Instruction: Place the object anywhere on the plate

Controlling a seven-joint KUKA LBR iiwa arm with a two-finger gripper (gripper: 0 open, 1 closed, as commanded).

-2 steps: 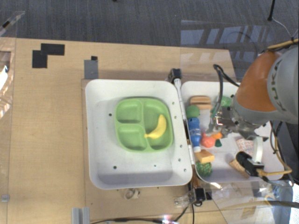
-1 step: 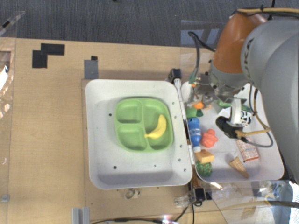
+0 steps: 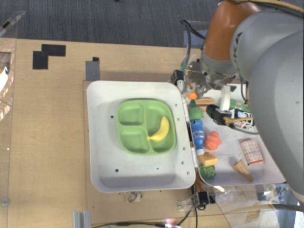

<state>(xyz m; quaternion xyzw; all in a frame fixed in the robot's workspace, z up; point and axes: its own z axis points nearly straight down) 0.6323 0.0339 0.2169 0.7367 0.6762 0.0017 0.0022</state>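
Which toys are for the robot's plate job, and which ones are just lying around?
For the job:
green plate
banana, already on the plate

Just lying about in the right bin:
blue bottle
orange toy
ice cream cone
small printed box

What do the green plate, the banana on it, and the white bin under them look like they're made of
Green plate: likely molded plastic, matte, with uniform color and soft rounded dividers. Banana: probably a plastic toy, smooth, evenly yellow, no blemishes, though real fruit can't be ruled out. White bin: seemingly thin formed plastic, slightly glossy, with rounded corners and a rolled rim.
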